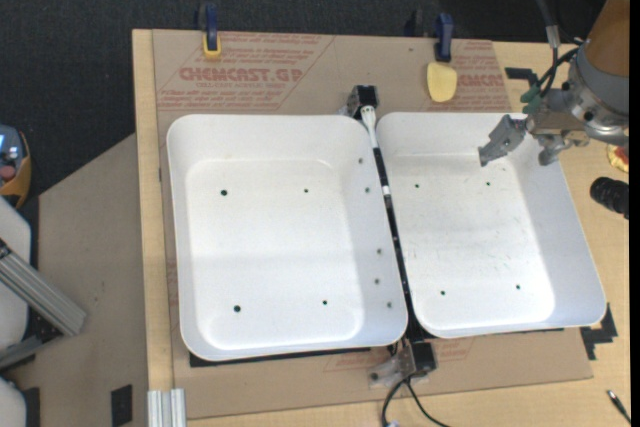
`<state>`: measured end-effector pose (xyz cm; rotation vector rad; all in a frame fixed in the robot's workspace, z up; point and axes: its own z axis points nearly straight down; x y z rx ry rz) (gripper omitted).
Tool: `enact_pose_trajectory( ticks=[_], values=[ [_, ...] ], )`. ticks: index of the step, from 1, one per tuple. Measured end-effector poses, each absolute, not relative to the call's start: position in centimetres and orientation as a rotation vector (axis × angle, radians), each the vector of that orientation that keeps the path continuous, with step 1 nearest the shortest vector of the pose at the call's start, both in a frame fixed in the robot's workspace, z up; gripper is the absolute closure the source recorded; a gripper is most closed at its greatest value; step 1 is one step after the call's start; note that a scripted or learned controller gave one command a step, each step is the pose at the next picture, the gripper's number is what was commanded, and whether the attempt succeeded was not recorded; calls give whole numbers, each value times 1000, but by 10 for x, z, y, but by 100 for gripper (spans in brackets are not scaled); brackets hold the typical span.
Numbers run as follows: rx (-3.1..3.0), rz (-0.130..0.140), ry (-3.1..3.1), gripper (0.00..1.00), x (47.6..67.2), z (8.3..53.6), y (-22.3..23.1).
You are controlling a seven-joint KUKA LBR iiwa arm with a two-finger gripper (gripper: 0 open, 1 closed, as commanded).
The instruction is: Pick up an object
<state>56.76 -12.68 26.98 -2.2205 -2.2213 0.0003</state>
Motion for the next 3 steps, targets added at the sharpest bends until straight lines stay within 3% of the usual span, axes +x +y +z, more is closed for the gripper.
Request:
enact_pose_trajectory(
  ticks=[1,2,3],
  values=[
    [-2221,-2,-2224,100,568,281,-127],
    [-2208,4,-2224,100,562,213,-39],
    [-2218,-27,-2241,100,555,378,28]
  ],
)
